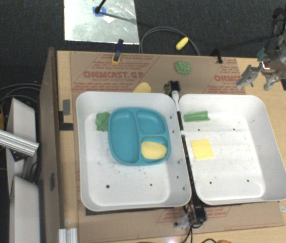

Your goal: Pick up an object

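Note:
The left bin (92,186) holds a teal divided plate (130,135) with a yellow rounded piece (154,150) in its lower right compartment. A green leafy piece (102,120) lies by the plate's left edge. The right bin (244,186) holds a green stick (196,116) near its back left corner and a flat yellow square (202,149) below it. My gripper (258,79) hangs beyond the right bin's back right corner, above the cardboard. It is open, with nothing between its fingers.
On the cardboard behind the bins lie a yellow piece (143,88), a green round piece (183,67) and a yellow cable end (182,43). A black clamp (173,88) sits where the bins meet at the back. A metal sheet (99,14) lies on the floor.

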